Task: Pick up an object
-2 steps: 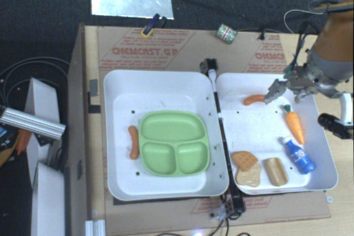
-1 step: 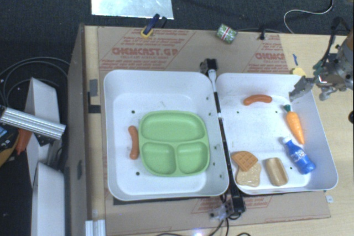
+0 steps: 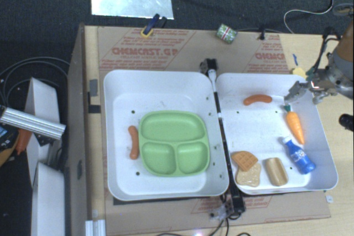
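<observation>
The claw [image 3: 303, 92] hung with its fingers apart and nothing between them. Just below it in the right white bin [image 3: 326, 135] lay the small orange plastic carrot [image 3: 295, 126], probably light, stiff and slick; its thick middle looked the safest hold.

There are two white bins [image 3: 116, 119] [image 3: 326, 174], one green plate [image 3: 174, 142], two sausages [image 3: 133, 142] [image 3: 258, 99], one carrot [image 3: 295, 126], one blue bottle [image 3: 298, 156], one waffle [image 3: 244, 160], two bread pieces [image 3: 249, 176] [image 3: 275, 171], and one gripper [image 3: 307, 91].
</observation>
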